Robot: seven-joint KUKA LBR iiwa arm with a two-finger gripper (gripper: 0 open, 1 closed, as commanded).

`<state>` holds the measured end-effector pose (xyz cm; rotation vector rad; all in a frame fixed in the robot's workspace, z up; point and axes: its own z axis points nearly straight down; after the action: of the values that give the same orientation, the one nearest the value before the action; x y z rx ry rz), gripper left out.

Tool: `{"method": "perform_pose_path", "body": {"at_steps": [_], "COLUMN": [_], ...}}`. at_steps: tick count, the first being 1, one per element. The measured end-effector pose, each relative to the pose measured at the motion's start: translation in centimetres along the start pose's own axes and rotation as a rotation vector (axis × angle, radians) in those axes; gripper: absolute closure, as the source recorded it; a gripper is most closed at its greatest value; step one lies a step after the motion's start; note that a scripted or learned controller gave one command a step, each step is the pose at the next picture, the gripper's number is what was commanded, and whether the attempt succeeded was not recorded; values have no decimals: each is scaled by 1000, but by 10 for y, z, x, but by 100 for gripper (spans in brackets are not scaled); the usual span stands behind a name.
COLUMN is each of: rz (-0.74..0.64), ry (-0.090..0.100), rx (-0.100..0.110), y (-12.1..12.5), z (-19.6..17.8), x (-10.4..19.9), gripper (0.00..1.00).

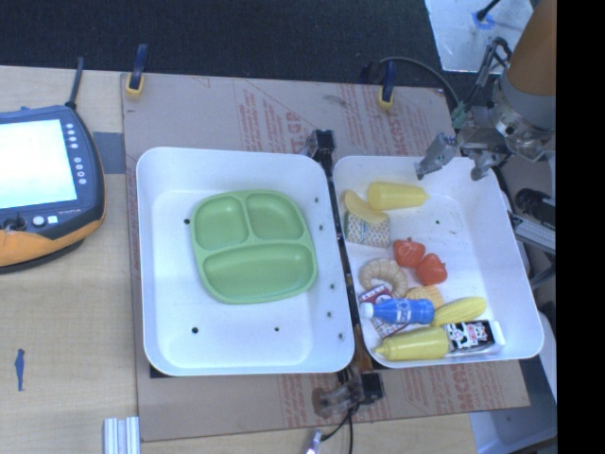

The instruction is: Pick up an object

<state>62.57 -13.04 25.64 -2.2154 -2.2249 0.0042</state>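
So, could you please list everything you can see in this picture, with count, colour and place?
bins: 2, white, side by side on the bench, left bin and right bin
divided plate: 1, green, in the left bin
long yellow toys: 3, in the right bin, one at the far end, two near the front
red toys: 2, middle of the right bin
bottle: 1, blue with a white cap, right bin front
black and white box: 1, front right corner of the right bin
tablet controller: 1, grey and orange, on the bench at the left
arm: 1, grey with orange, at the upper right
tool: 1, grey, above the far edge of the right bin, holding nothing
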Motion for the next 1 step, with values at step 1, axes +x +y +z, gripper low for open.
{"method": "perform_pose_path", "body": {"at_steps": [1], "rz": [-1], "ry": [-1], "rx": [2], "y": [-43], "z": [87], "x": [10], "gripper": [0]}}
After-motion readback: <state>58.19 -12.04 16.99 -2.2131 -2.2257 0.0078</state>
